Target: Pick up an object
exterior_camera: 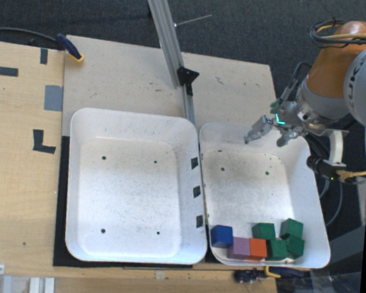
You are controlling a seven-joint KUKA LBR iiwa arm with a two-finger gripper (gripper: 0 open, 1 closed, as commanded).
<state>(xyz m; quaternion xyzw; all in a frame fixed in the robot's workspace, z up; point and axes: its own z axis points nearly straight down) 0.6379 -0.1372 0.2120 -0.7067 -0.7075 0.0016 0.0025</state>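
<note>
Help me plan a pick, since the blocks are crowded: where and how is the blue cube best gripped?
Probably come from straight above the blue cube, closing on its far and near faces. Its left side sits close to the right bin's wall and the purple block crowds its right. The open gripper hangs over the bin's far end.

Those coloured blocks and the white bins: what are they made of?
Blocks: probably painted wood or foam, since they show flat matte colour, square edges and no shine. Bins: likely moulded plastic, smooth and white with rounded corners, speckled with wear.
</note>
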